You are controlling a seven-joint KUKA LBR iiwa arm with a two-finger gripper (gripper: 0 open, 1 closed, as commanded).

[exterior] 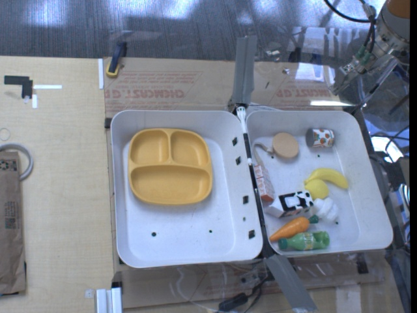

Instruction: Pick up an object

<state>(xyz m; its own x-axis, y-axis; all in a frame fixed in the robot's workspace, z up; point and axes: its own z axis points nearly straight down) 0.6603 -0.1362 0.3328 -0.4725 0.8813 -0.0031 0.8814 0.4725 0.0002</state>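
Awaiting pickup in the right-hand shallow white bin (365,175): yellow plastic banana (328,178), orange toy carrot (290,227), green bottle (305,241), none lifted; gripper (355,67) parked upper right, state indiscernible.

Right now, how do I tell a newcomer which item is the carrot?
Look in the right bin, at its near edge. The carrot lies there, just above the green bottle and below the black-and-white cow toy. It is the one orange, tapered piece in that bin.

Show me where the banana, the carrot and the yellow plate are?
banana (331,177), camera view, middle of its curved body.
carrot (291,227), camera view, orange body.
yellow plate (171,182), camera view, floor of its largest compartment.
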